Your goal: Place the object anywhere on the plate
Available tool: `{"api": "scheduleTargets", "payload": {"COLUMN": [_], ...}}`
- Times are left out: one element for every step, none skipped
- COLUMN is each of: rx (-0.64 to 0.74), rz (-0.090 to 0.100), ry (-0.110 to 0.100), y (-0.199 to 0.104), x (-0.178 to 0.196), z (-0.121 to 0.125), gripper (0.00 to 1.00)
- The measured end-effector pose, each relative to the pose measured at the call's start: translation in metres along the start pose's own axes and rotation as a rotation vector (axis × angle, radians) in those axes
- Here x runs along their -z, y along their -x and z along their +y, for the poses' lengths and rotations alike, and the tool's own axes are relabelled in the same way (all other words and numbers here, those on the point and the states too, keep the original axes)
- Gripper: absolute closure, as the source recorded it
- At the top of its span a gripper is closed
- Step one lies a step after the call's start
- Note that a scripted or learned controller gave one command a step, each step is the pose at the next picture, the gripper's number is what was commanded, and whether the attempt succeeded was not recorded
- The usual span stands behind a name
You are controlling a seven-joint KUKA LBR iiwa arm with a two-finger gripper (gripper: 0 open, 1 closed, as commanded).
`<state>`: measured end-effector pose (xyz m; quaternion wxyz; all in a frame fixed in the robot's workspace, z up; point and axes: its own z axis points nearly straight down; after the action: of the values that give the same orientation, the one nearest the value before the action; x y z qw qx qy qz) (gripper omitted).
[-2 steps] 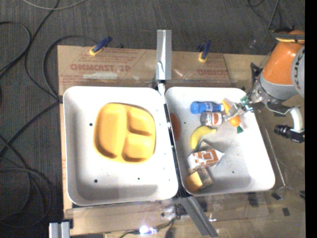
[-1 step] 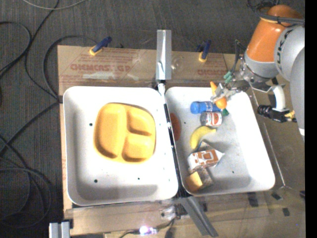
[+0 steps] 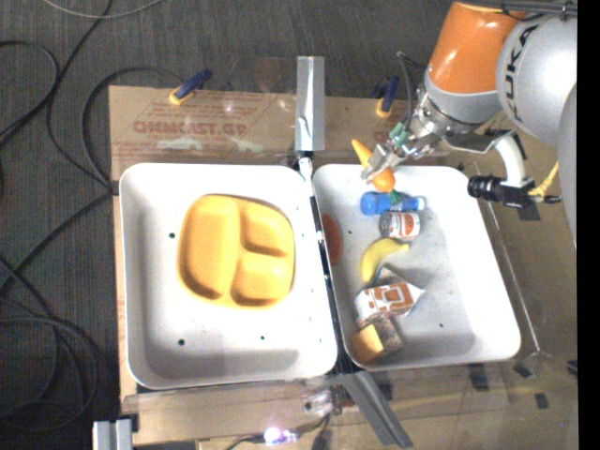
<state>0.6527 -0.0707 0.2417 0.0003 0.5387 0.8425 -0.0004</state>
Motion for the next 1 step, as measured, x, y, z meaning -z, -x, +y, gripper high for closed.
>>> {"api": "scheduleTargets", "payload": {"rx": [-0.185], "rz": [0.003], "ry": [-0.002], "y": [-0.066], "x": [-0.0591], "z": [0.0286], "gripper": [1.0]}}
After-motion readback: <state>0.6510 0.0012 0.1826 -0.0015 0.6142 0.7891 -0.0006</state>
